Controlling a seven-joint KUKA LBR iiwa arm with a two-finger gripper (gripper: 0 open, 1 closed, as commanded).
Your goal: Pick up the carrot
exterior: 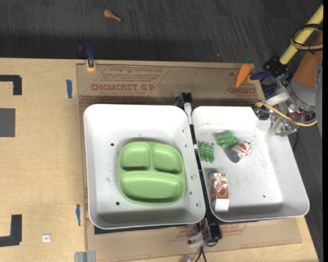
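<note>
Carrot first: a small orange toy carrot with a green top (243,74) lies on the brown cardboard sheet (128,84) that covers the counter (36,169), beyond the far edge of the right white bin (287,169) and outside both bins. It is tilted, green end toward the far side. Nothing touches it.

To its right and a little nearer, the gripper (279,125) hangs over the far right corner of the right bin, below the grey arm with its orange band (307,71). Whether the gripper stands wide or narrow cannot be told from this view, and nothing is seen held in it. It is apart from the carrot.

Inside the right bin lie two green leafy toy pieces (225,138) (206,152), a small grey and red can on its side (239,150), and a red and white carton (220,190) near the left wall.

The left white bin (97,153) holds a light green divided plate with three compartments (151,171).

Far off on the dark floor lies another small orange object (111,15).
</note>
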